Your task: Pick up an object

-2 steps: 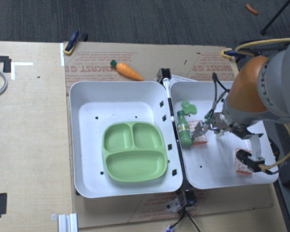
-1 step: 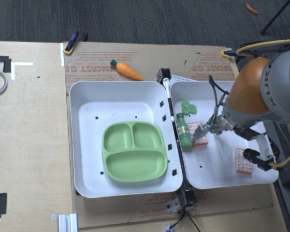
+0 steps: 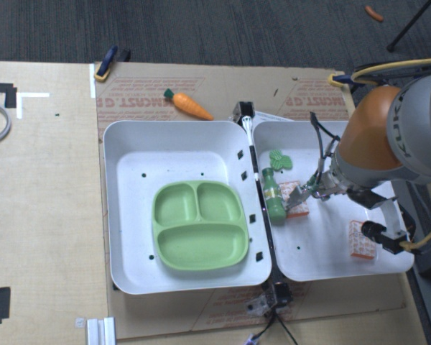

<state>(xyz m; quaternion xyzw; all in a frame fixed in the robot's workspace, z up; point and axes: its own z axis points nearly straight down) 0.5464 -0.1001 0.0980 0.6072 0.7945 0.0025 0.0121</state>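
Objects to pick from lie in the right bin (image 3: 345, 268), so we take the step in hand to be the reach down toward one of them, with nothing lifted yet. Going from largest to smallest: the worktop (image 3: 43, 214) carries two white bins side by side; the left bin (image 3: 129, 149) holds a green divided plate (image 3: 200, 225). The arm (image 3: 388, 131) comes in from the right over the right bin. Its end effector (image 3: 302, 195) sits low, just beside a green bottle (image 3: 274, 196) that lies along the bin's left wall, and right over a small red-and-white packet (image 3: 296, 192). How its grip stands we cannot tell, and we see nothing clearly held. A second packet (image 3: 361, 240) lies nearer and to the right, a leafy green piece (image 3: 280, 160) farther off. Next, we judge, it must close squarely on one item and lift.
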